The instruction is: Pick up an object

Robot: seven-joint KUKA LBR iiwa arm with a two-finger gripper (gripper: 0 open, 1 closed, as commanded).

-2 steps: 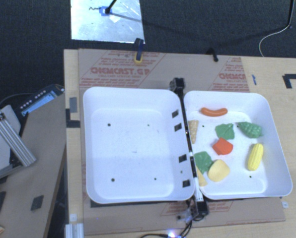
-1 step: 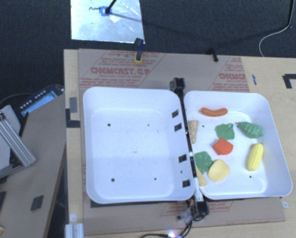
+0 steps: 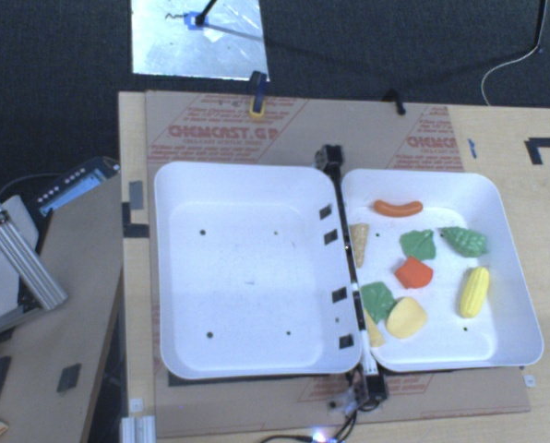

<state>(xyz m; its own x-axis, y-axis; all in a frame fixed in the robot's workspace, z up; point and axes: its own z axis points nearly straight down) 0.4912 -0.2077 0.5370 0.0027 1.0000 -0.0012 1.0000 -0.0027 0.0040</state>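
Far left: an angled metal rail (image 3: 17, 252) and a grey handheld unit (image 3: 72, 185) sit off the worktop (image 3: 210, 123) edge. Behind the worktop, a shiny metal sheet (image 3: 197, 26) lies on the dark floor, with a yellow clamp (image 3: 257, 109) just below it on the cardboard.

Left bin (image 3: 247, 280): bare white floor, just a few small dark dots on it. Black clips (image 3: 340, 293) run down the seam where the two bins touch.

Right bin (image 3: 510, 284) holds all the pickable items:
- pale cone-shaped piece (image 3: 359, 244), right against the seam wall, upper half
- green leafy piece (image 3: 377, 299) lower down near the seam, touching the round yellow piece (image 3: 406, 317) to its right
- a further pale yellow bit at the seam below the green one, partly hidden, can't tell what it is
- orange sausage (image 3: 398, 208) lying crosswise near the far wall
- green piece (image 3: 419, 244) mid-bin, red-orange piece (image 3: 413, 273) just below it, near or touching, can't tell
- darker green bumpy piece (image 3: 465, 241) to the right, apart from the others
- yellow corn cob (image 3: 474, 292), roughly upright in view, nearest the right wall

Everything rests on the bin floor; nothing lifted. Claw state: cannot tell from this frame.

A white cable (image 3: 520, 58) loops across the floor top right.
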